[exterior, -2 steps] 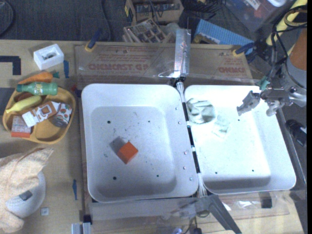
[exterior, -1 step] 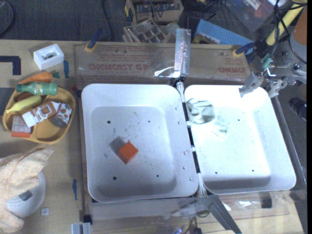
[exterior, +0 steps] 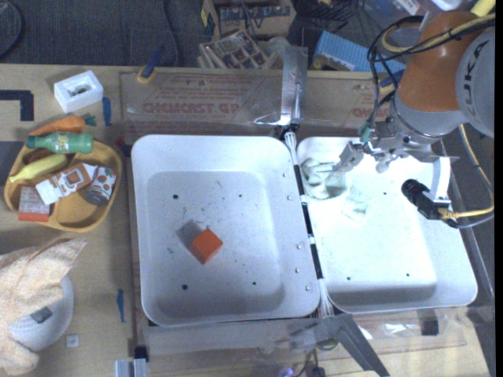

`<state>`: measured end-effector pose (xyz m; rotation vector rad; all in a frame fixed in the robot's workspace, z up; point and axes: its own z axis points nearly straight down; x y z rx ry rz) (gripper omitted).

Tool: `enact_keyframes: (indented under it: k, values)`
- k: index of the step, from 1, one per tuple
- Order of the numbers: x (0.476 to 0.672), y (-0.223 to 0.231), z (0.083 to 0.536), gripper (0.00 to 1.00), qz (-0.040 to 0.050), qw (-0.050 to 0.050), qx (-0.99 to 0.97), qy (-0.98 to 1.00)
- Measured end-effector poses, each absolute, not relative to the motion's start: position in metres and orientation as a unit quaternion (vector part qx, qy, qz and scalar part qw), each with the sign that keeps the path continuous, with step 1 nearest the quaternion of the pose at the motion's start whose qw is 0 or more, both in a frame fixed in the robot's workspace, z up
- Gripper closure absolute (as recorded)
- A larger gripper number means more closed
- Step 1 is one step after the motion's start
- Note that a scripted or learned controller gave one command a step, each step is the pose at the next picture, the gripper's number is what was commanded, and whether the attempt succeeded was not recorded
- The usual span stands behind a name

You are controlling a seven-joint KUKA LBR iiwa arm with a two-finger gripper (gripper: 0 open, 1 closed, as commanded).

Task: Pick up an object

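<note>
An orange cube [exterior: 207,245] lies in the left bin [exterior: 157,171], a little left of its middle, beside a small grey patch. A clear, crumpled plastic item [exterior: 318,179] rests in the far left corner of the right bin [exterior: 440,281]. My gripper [exterior: 363,163] hangs over the far part of the right bin, just right of the clear item. Its two fingers are spread apart, open, with nothing between them. The left fingertip [exterior: 346,161] is close to the clear item; I cannot tell whether they touch.
A black unit [exterior: 416,196] with a yellow cable hangs from the wrist over the right bin. Left of the bins stand a yellow bowl [exterior: 78,214] of toy food, a white box [exterior: 78,90] and a cloth [exterior: 35,289]. A cardboard wall [exterior: 204,104] lines the back.
</note>
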<state>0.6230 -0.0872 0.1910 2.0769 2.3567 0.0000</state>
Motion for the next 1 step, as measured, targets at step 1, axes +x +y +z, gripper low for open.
enact_keyframes:
  k: [1]
  values:
    - [0.6374, -0.1205, 0.0933, 0.00, 0.0049, 0.007, 0.648, 0.762]
